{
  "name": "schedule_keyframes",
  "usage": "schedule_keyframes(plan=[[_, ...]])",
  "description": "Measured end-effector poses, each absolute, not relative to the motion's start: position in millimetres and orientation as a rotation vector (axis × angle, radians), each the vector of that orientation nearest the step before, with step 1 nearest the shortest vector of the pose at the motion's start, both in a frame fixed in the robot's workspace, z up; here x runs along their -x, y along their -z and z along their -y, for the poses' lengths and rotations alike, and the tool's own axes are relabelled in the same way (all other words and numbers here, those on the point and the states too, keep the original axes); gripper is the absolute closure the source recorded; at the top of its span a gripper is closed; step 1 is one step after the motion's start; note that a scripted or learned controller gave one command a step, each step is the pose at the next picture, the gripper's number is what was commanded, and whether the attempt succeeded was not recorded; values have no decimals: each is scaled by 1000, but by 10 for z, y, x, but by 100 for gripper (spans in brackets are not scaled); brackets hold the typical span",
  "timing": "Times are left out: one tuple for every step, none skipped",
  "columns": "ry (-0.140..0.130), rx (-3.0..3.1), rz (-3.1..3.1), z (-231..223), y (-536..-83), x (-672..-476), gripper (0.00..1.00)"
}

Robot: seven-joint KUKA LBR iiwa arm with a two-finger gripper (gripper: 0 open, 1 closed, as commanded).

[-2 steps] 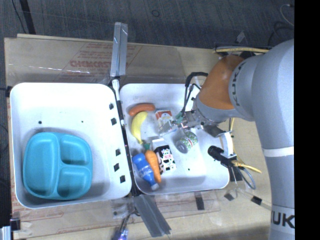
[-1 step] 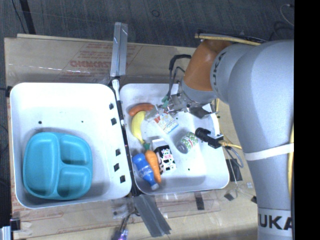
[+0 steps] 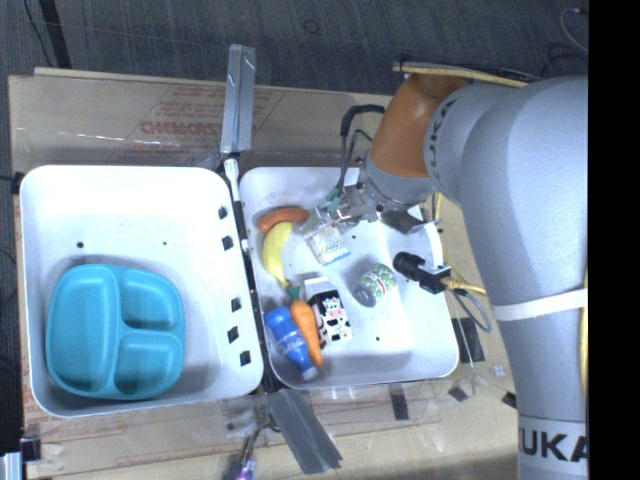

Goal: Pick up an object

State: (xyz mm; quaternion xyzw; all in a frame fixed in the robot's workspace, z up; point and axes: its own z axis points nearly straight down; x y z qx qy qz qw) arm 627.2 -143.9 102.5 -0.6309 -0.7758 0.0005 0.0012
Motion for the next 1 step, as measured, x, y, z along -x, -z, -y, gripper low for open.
schedule_keyframes(plan=[[-1,2039,2389,1371,-2251,-6063,100]])
